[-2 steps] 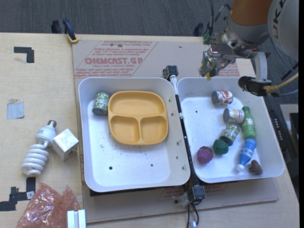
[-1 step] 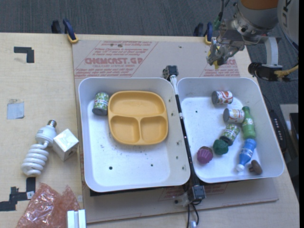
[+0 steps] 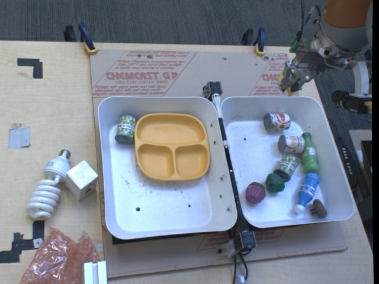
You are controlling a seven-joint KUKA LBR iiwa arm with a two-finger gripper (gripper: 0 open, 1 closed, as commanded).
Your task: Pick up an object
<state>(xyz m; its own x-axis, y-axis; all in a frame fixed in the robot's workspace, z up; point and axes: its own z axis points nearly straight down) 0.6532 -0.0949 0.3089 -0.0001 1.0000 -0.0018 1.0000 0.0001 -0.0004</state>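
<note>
My arm [image 3: 346, 10] enters from the upper right, its orange band uppermost and the wrist angled down and to the left. My gripper [image 3: 290, 83] hangs above the far rim of the right bin [image 3: 337, 158], just outside its back right corner, over the bench board. Whether it is open or closed I cannot tell; I see nothing in it.

All candidate objects lie inside the right bin, well apart from the gripper. A red-and-white can [image 3: 277, 121] lies nearest the far rim. Just toward the near side sits a grey can [image 3: 291, 143], touching a green bottle [image 3: 310, 152]. Below these are a green-labelled can [image 3: 288, 164], a dark green ball [image 3: 275, 183], a purple piece [image 3: 255, 192], a blue bottle [image 3: 307, 191] and a brown lump [image 3: 318, 207] by the near right corner.

To the left of the right bin, the left bin [image 3: 118, 206] holds a yellow tray [image 3: 172, 145] and a small can [image 3: 125, 128].
</note>
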